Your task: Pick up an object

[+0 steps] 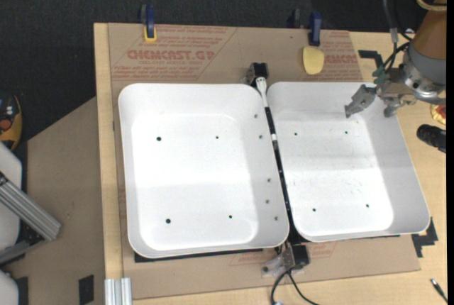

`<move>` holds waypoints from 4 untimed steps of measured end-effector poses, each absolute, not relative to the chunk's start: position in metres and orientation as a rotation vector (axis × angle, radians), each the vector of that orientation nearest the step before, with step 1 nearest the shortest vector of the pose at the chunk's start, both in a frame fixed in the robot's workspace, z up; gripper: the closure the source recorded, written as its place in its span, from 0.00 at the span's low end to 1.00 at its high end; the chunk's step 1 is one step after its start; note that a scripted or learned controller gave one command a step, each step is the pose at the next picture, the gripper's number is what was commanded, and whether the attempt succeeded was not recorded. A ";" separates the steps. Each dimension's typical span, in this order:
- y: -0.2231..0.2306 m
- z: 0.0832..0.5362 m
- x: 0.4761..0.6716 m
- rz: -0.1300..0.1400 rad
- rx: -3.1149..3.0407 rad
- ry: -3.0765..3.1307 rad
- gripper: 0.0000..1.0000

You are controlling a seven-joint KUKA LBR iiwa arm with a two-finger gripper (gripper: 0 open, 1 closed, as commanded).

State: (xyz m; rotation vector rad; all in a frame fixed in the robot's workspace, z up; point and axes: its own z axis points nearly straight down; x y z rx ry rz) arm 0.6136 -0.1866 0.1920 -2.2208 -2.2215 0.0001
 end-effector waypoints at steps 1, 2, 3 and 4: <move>-0.187 0.203 0.614 -0.002 -2.222 -2.225 1.00; -0.190 0.375 0.624 -0.016 -2.234 -2.239 1.00; -0.132 0.293 0.665 0.002 -2.210 -2.225 1.00; -0.105 0.342 0.652 -0.007 -2.221 -2.230 1.00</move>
